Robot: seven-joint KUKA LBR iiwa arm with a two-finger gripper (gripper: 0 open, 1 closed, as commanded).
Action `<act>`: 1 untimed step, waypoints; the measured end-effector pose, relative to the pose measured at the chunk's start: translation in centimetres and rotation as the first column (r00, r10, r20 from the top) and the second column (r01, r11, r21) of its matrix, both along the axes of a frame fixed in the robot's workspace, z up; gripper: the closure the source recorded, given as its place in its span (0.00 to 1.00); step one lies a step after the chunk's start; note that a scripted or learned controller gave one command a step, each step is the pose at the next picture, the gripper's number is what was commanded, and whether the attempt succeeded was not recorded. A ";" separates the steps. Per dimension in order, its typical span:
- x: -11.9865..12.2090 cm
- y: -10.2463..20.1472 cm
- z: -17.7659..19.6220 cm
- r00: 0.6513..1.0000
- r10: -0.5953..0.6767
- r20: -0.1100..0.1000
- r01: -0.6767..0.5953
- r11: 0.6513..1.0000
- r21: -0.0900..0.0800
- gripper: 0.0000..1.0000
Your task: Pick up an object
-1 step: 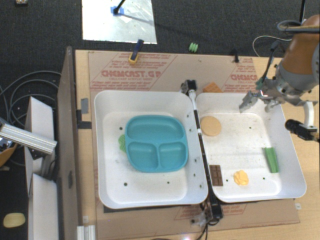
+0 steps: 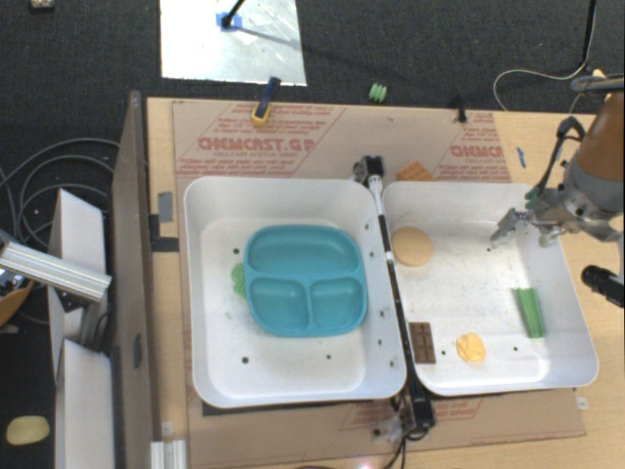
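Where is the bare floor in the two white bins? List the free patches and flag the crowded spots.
Right bin: bare middle, between the round tan bun, green stick and yellow lump. Crowded: upper right under the gripper; lower left by the brown chocolate bar.
Left bin: the teal divided plate fills the middle; bare strip along the front.

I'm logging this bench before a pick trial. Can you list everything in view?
Bins: two, white, side by side on the bench.
Divided tray: one, teal, left bin.
Green item: one, partly under the tray's left edge.
Round tan object: one, right bin, upper left.
Brown bar: one, right bin, lower left.
Yellow object: one, right bin, bottom.
Green stick: one, right bin, right side.
Tool: one, grey, above the right bin's upper right.
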State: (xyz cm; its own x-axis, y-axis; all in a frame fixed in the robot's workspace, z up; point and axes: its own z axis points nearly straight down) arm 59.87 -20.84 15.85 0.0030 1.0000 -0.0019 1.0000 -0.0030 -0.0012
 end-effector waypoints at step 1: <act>-5.8 0.2 7.2 1.000 0.002 0.005 -0.002 1.000 0.000 0.00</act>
State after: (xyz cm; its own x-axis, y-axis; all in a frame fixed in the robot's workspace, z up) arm 54.11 -20.66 23.06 0.0009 1.0000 -0.0014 1.0000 -0.0009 0.0042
